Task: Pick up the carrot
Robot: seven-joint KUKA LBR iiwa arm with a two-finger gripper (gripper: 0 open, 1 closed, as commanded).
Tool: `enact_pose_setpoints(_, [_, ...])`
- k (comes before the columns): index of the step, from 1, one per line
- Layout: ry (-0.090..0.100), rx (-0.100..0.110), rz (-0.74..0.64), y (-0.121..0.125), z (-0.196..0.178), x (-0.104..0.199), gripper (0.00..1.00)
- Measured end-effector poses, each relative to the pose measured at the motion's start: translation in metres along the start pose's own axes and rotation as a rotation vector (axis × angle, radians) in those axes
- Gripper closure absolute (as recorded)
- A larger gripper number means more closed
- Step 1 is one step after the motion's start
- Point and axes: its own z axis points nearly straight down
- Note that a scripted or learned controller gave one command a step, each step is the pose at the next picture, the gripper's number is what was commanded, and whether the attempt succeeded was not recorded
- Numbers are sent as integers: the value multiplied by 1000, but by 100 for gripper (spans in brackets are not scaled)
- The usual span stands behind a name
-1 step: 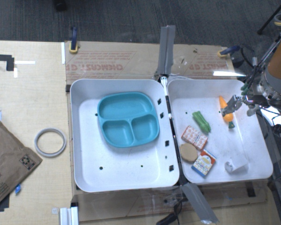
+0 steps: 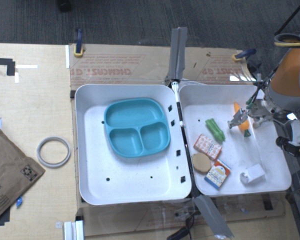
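The cardboard [image 2: 140,64] reads "CHEMCAST GP", upside down. The gripper [image 2: 238,119] is at the carrot [image 2: 241,118] near the right bin's [image 2: 270,184] far wall; I cannot tell its state.

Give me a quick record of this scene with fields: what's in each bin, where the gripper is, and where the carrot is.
left bin: blue divided plate
right bin: carrot, green vegetable, patterned packet, tan round item, small carton, white block
gripper: over the right bin, at the carrot
carrot: far part of right bin, partly hidden by the gripper
bench: tape ring
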Motion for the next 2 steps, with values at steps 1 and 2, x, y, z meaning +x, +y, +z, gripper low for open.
enact_pose_setpoints(1, [-2, -1, 0, 1, -10, -1, 100])
enact_pose_setpoints(2, [-4, -2, -97, 29, -115, 42, 100])
